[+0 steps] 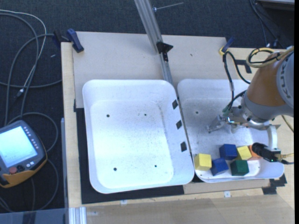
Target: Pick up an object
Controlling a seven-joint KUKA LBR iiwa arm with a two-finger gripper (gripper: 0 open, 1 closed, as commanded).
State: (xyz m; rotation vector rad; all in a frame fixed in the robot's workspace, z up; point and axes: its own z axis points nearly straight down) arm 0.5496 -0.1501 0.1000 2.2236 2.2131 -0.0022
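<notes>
The gripper (216,125) hovers mid-right, fingers slightly apart and holding nothing, above the blocks (229,159) clustered at the right bin's (196,92) lower edge. Tight packing there could make a grasp slip or jam.

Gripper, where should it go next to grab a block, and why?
Probably toward the near edge of the right bin, then down. The gripper hangs over bare bin floor, apart from the blocks. They sit bunched at that edge: yellow block, blue block, green block. The yellow one stands at the bunch's outer end, so it looks easiest.
</notes>
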